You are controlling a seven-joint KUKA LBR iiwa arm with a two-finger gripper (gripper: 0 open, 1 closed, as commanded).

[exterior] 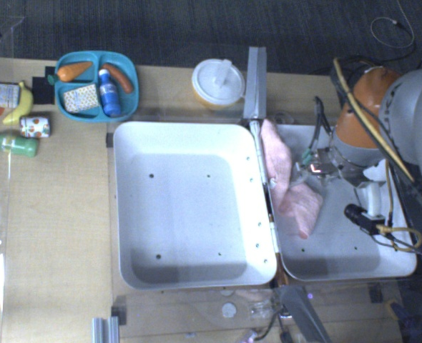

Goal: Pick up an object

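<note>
Approach step: gripper (317,164) low in right bin (354,263), just beside pink cloth (291,191) (only 1 object there). Jaw state: cannot tell. Next: settle over cloth, pinch, lift.

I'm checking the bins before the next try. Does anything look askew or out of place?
Yes. The pink cloth in the right bin lies crumpled against the bin's left wall, its upper end riding up onto the rim beside the divider rather than lying flat. The left bin looks orderly.
</note>
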